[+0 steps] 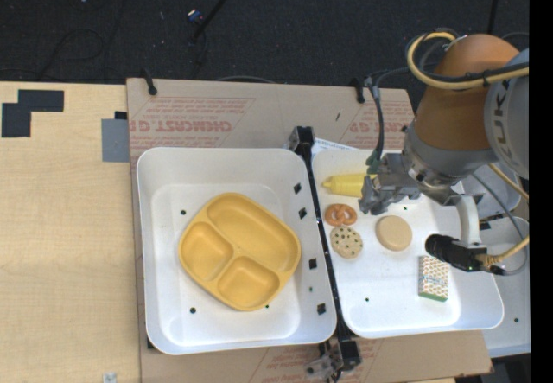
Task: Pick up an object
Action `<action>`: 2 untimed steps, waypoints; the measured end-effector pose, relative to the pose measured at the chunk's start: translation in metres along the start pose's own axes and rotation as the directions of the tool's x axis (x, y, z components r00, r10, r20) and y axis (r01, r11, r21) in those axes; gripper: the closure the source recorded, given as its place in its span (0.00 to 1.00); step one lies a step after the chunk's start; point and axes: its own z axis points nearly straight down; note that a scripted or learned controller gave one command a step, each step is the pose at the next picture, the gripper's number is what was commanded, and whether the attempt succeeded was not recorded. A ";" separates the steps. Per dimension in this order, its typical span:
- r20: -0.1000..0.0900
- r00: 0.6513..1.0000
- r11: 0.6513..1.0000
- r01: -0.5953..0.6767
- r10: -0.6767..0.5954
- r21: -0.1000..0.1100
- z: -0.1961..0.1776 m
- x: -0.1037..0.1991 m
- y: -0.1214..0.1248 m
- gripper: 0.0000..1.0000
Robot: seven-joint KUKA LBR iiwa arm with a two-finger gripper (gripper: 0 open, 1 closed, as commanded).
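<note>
In the right bin (380, 312) lie a yellow banana-like piece (343, 185) at the back left, a pretzel (340, 215), a speckled cookie (346, 242), a tan round biscuit (395, 232) and a small patterned box (434, 277). My gripper (378, 196) hangs low over the bin, just right of the yellow piece and above the space between the pretzel and the tan biscuit. Its dark body hides the fingertips. I see nothing held in it.
The left bin (164, 200) holds a yellow compartment plate (239, 249). A black divider (314, 226) separates the two bins. A black cylindrical part (454, 253) with cables juts over the right bin's right side. The arm's orange band (471, 87) looms over the bin's back right.
</note>
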 end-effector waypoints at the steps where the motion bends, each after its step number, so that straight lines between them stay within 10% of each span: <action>1: 0.000 1.000 1.000 0.000 0.000 0.002 0.004 0.045 -0.017 1.00; 2: 0.002 1.000 1.000 0.000 0.000 -0.001 -0.004 0.097 -0.023 1.00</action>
